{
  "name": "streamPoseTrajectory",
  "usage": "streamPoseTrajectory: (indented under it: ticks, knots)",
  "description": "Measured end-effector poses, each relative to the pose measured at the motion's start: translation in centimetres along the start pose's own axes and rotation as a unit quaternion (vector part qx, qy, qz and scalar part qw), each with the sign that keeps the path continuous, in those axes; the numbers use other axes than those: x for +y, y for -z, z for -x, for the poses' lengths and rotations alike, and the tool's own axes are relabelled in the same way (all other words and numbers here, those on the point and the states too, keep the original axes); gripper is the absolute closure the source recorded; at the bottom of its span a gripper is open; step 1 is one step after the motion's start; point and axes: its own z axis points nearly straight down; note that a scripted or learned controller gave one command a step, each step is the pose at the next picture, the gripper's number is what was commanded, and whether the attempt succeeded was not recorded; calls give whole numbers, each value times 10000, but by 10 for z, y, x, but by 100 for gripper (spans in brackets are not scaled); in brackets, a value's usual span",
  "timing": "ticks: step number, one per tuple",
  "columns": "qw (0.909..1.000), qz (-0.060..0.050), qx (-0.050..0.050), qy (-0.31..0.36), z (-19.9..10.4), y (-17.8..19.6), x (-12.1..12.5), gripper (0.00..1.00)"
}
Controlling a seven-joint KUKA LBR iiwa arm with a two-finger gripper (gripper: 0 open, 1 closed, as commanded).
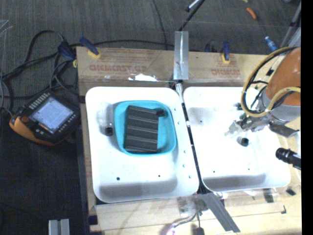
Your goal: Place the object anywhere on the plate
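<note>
the gripper (238,127) hangs over the right bin (215,165), toward its right side, with the grey arm (286,89) and its orange band coming in from the right edge. the fingertips are small and blurred here, so i cannot tell whether the jaws are open or closed; nothing is visibly held between them. just below the gripper a small dark spot (242,141) sits on the bin floor; what it is cannot be made out.

the dark ribbed object (141,129) is well apart from the gripper, across the divider in the left bin (98,175). it lies flat on the blue plate (167,136), roughly rectangular, with its long axis running from the far side of the bin toward the near side, tilted slightly so the far end leans right. its ridges run along that same axis. a small dark tab (160,113) shows at its far right corner.

the plate sits in the far half of the left bin, close to the right wall. blue rim shows all around the object, widest on the right and left. a small dark item (108,129) lies just beside the plate's left edge. the near half of the left bin is open white floor, as is most of the right bin's left and near part.
</note>
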Motion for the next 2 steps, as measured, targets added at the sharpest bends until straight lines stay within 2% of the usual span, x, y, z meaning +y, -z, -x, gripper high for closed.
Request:
streamPoseTrajectory:
  ticks: [1, 2]
  knots:
    - [10000, -1, 0, 0, 0, 0, 0, 0]
    - [9997, 1, -20, -250, 53, 181, 4, 0]
